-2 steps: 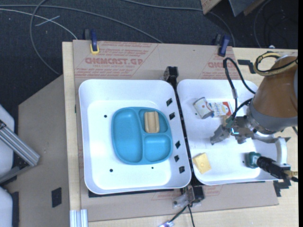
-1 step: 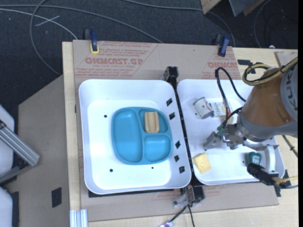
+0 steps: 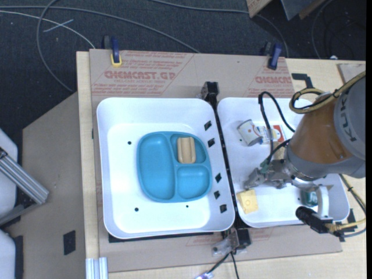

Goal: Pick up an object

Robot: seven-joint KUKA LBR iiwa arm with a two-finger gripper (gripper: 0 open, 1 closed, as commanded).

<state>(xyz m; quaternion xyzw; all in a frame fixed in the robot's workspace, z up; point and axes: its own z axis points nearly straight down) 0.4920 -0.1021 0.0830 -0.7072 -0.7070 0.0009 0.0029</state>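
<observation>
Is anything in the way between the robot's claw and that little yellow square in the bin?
Nothing visible is. The gripper sits low in the right bin, and the yellow square lies just below it in the picture, with bare white bin floor between them.

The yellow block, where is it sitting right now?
The yellow block lies in the right bin, in its near-left corner beside the divider between the bins, just below and left of the pincer.

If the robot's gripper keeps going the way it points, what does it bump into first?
The gripper points left and down into the right bin. Probably it would meet the bin floor first, just above the yellow block. Depth is hard to judge from this slanted view, so it might graze the block instead.
</observation>
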